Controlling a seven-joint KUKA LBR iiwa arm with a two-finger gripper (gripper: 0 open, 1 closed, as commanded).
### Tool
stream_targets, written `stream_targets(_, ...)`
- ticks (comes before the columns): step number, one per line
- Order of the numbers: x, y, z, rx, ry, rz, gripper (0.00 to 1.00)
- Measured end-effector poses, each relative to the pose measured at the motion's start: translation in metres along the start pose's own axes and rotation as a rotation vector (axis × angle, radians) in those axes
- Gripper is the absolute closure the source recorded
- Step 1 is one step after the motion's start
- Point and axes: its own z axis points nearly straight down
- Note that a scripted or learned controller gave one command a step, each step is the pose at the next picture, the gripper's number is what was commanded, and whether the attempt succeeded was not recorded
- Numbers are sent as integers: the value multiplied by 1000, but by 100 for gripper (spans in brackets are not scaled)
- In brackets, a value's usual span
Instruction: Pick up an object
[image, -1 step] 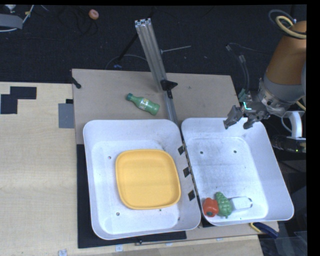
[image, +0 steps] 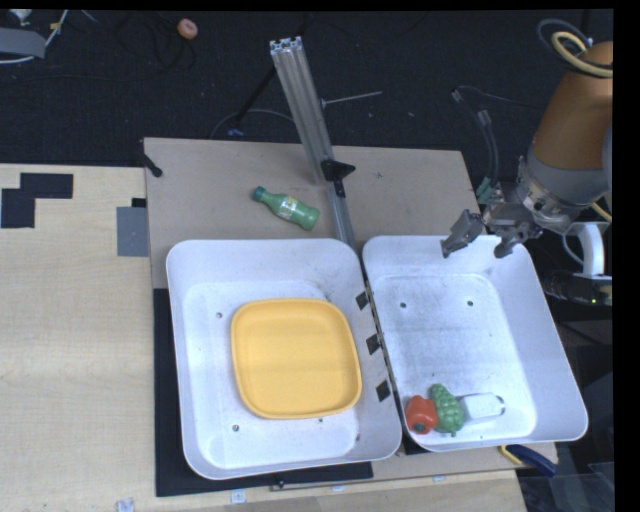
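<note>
Pincer (image: 482, 243) hung wide, holding nothing, at right bin's (image: 560, 345) far rim | arm cropped | counts: one yellow plate (image: 296, 357), one green bottle (image: 286, 208), red-green-white cluster (image: 450, 410) indistinct

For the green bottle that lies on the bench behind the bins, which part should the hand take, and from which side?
Take the green bottle across its body, near the clear label band, coming straight down from above. It lies flat on the bench with free space around it. The hand hangs over the right bin's far edge.
</note>
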Motion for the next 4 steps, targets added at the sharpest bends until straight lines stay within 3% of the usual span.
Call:
stream_targets(3, 12, 13, 141, 4, 1, -1, 0)
stream_targets(4, 11, 14, 128, 0, 0, 0, 100)
